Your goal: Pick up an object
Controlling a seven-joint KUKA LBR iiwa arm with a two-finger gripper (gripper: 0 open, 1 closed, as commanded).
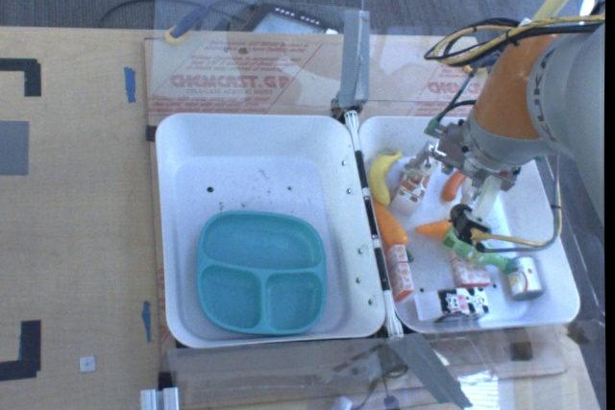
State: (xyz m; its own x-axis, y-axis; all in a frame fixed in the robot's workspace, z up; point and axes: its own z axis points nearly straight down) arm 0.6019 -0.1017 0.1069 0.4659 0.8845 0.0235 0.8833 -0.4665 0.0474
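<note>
1. The gripper (444,155) hangs over the right bin (567,298); whether it is spread or closed cannot be told.
2. A small bottle (413,185) lies just beside it, next to a banana (384,174).
3. The gripper should centre on the bottle alone, clear of the banana, before descending.

white bins (183,139): 2. teal divided plate (259,245): 1. yellow banana (384,173): 1. orange carrots (389,224): 3. small bottle (413,185): 1. red tube (400,274): 1. metal can (522,280): 1. black-and-white carton (464,303): 1.
</note>
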